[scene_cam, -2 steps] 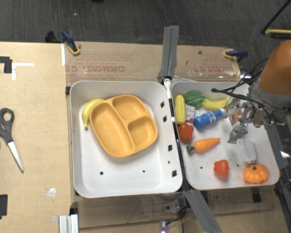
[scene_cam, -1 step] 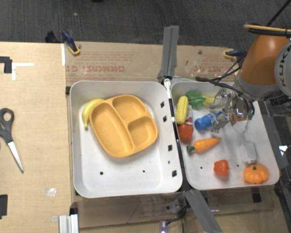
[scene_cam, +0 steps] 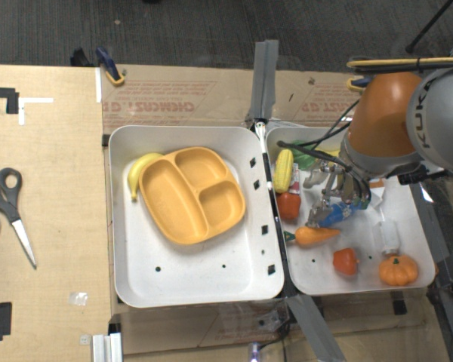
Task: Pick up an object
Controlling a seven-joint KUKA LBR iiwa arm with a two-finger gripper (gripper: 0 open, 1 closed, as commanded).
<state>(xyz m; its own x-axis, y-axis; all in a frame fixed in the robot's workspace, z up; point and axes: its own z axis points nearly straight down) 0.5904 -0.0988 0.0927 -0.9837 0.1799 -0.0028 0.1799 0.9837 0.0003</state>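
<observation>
While the hand's (scene_cam: 328,202) grip is unclear, a divided plate (scene_cam: 192,194) fills the left bin (scene_cam: 136,277).

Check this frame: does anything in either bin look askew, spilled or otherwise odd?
One thing: in the left bin the yellow divided plate sits askew, turned diagonal to the walls, and it lies over a banana, leaving only one curved end showing.

We see: orange divided plate (scene_cam: 192,194), yellow banana (scene_cam: 140,170), yellow corn (scene_cam: 284,169), orange carrot (scene_cam: 317,236), red tomato (scene_cam: 346,261), orange pumpkin (scene_cam: 398,270), white bins (scene_cam: 128,225).
</observation>
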